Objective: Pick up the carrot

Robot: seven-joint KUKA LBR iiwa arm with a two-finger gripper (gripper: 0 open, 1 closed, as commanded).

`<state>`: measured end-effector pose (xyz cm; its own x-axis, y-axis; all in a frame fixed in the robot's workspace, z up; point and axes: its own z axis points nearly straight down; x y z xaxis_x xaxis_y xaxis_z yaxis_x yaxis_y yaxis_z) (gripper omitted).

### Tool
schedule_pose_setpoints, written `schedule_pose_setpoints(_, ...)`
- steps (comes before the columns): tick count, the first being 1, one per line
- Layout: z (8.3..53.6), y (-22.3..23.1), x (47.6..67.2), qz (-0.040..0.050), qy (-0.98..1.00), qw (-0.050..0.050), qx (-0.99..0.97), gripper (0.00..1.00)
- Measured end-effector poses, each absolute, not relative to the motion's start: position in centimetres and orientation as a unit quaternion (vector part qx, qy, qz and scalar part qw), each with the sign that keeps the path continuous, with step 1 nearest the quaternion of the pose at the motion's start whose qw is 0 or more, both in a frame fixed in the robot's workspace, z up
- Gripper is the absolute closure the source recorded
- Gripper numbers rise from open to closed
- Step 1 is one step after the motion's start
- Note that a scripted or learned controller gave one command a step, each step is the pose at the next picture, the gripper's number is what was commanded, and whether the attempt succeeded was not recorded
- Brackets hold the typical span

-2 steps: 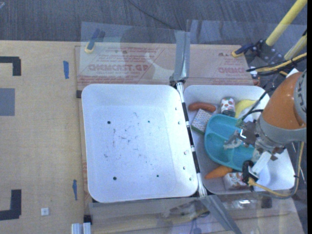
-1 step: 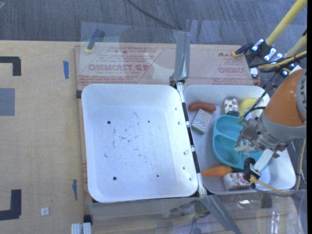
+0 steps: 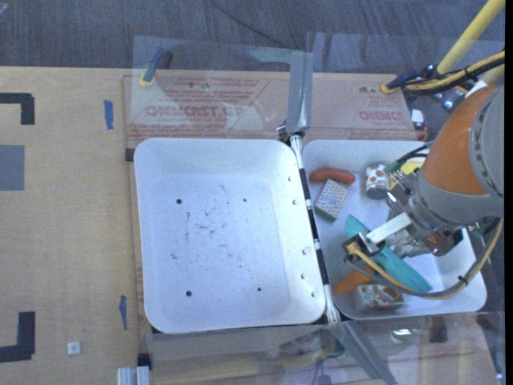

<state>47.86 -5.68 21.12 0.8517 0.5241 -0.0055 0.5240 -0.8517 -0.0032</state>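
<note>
The carrot (image 3: 351,282) is an orange piece lying near the front of the right bin (image 3: 473,295), partly covered by a long teal object (image 3: 398,269) that crosses over it. The gripper (image 3: 415,243) hangs below the arm's orange band over the middle of the right bin, just up and to the right of the carrot and above the teal object. Nothing can be seen held in it.
The right bin also holds a reddish-brown sausage (image 3: 332,175), a grey-green rectangular piece (image 3: 330,199), a small can (image 3: 376,180), a yellow item (image 3: 413,165) and a small printed package (image 3: 379,297). The left bin (image 3: 152,215) lies beside it.
</note>
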Motion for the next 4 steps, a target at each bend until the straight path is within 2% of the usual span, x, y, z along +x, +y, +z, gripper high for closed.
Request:
schedule_pose_setpoints(1, 21.2, -5.6, 47.9, 0.0021, -0.273, 0.001, -0.962, 0.00)
schedule_pose_setpoints(2, 15.2, -11.2, 53.7, 0.0020, -0.230, 0.001, -0.973, 0.00)
schedule_pose_setpoints(3, 8.9, -13.2, 63.7, -0.0024, -0.187, -0.001, -0.982, 0.00)
schedule_pose_setpoints(4, 15.2, -9.7, 51.8, 0.0017, -0.203, 0.001, -0.979, 0.00)
